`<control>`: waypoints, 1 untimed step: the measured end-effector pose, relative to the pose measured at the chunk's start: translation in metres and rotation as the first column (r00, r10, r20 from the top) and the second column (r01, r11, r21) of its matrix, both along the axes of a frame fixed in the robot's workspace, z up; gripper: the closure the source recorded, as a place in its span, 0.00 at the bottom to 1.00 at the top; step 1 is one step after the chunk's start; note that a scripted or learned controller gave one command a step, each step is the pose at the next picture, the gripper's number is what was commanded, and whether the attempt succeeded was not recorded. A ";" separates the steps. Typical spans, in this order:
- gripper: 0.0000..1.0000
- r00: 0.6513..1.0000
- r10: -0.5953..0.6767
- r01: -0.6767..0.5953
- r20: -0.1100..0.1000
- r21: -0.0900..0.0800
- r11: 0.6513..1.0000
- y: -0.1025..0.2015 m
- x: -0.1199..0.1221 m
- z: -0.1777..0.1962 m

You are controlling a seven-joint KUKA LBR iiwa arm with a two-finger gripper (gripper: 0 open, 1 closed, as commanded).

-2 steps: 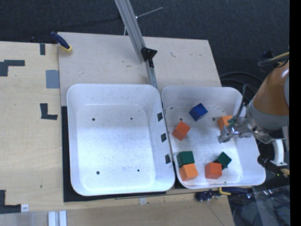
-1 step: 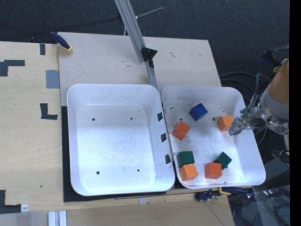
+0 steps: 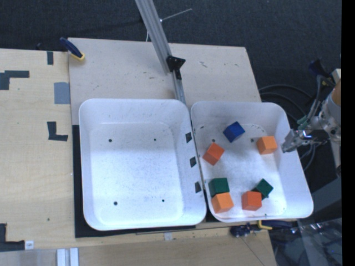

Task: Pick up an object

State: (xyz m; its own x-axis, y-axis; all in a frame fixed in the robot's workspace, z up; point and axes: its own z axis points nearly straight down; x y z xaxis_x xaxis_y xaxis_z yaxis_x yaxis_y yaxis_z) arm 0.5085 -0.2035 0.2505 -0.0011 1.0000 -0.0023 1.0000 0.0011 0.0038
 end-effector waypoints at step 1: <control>1.00 1.000 0.001 -0.001 -0.002 0.001 1.000 0.000 0.001 0.027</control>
